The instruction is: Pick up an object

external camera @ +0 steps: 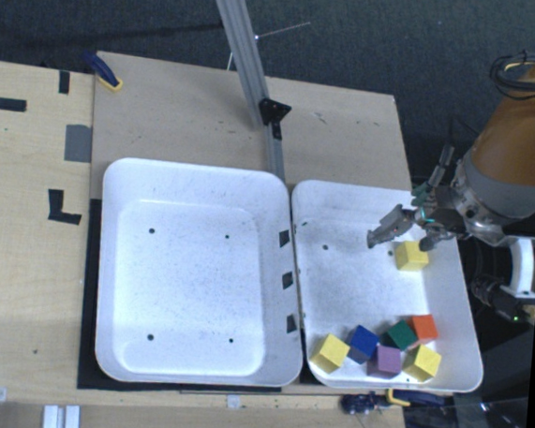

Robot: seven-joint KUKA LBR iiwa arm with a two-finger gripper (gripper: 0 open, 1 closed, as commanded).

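The fingers (405, 228) are spreading apart with nothing between them, hovering just beside a yellow cube (411, 257) in the right bin (356, 273). Six more cubes (381, 349) are clustering along its near edge, well apart.

Single fixed overhead camera, slanted down over both white bins (110, 184).

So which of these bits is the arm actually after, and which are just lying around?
Part of the job:
gripper over the right bin
yellow block just by it
cluster of blocks at that bin's near edge

Just lying about:
left bin
metal pole
blue and yellow clip on the bench
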